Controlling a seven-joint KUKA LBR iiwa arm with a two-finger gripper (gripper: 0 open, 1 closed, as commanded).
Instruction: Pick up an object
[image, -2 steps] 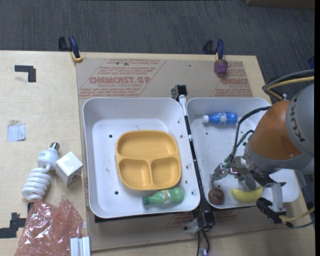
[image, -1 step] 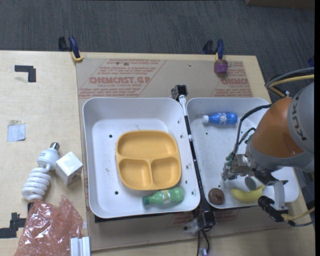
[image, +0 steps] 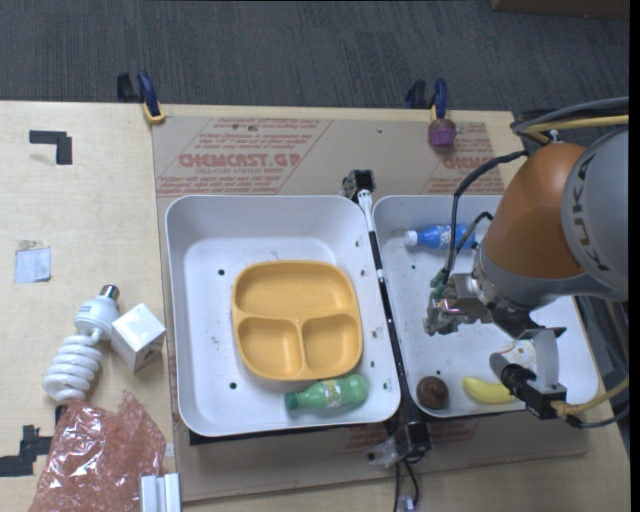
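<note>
the gripper (image: 440, 318) hung low in the right bin (image: 400, 215); whether its jaws were released or clenched, i could not tell. a grasp could miss, i judged, because the nearest pickables sat apart: 1 blue bottle (image: 432, 237) far, 1 brown ball (image: 433, 391) and 1 banana (image: 488, 390) near. the left bin (image: 190, 230) held 1 yellow tray (image: 297, 320) and 1 green bottle (image: 328, 394).

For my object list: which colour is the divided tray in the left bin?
Yellow-orange; the divided tray shows clearly in the camera view.
</note>
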